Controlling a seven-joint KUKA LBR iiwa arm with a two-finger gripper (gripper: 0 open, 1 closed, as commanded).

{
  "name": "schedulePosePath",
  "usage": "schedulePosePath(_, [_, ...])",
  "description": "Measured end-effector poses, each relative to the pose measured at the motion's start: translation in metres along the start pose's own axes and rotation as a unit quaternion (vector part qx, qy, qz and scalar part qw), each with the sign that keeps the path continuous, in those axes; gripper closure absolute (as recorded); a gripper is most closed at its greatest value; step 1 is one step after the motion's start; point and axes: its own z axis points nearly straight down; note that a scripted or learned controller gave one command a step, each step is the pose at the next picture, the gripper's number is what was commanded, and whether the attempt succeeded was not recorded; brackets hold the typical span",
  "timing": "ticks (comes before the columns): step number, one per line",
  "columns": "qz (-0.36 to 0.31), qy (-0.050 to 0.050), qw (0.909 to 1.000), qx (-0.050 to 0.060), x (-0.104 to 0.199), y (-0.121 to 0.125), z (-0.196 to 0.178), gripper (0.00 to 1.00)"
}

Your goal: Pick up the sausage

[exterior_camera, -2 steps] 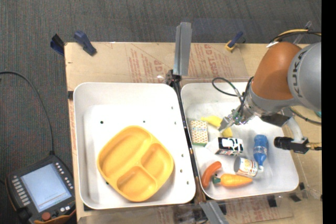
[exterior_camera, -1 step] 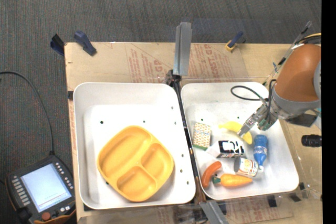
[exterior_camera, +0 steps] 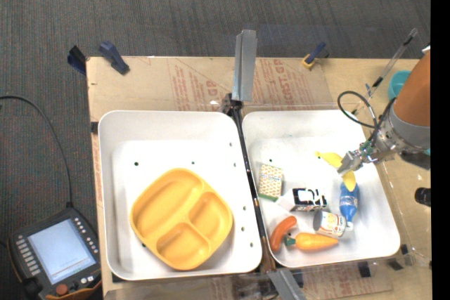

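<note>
The sausage (exterior_camera: 283, 230) lies at about seven o'clock in the right bin (exterior_camera: 391, 235), touching the carrot (exterior_camera: 316, 242) at its lower end. The gripper (exterior_camera: 349, 161) hovers at two o'clock over a banana (exterior_camera: 329, 159), well apart from the sausage; whether it is clenched or released I cannot tell. Best approach: travel toward seven o'clock, descend across the sausage's middle, clear of the carrot.

Sausage (exterior_camera: 282, 231): reddish-orange. Touching its right: carrot (exterior_camera: 316, 242), orange, green tip. Above it: box (exterior_camera: 271, 180), cream with fine speckled print; carton (exterior_camera: 309, 198), black and white. Right of it: bottle (exterior_camera: 348, 201), blue, yellow cap. Far left of it: divided plate (exterior_camera: 182, 218), plain yellow. Bins (exterior_camera: 112, 151): white. Worktop (exterior_camera: 176, 81): tan, red print.
</note>
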Motion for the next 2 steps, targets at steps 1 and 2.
schedulePosePath(1, [0.001,0.001,1.0000,0.001,-0.0003,0.0000,-0.0076,1.00])
schedulePosePath(2, [0.002,0.002,1.0000,0.002,-0.0008,0.0001,-0.0155,1.00])
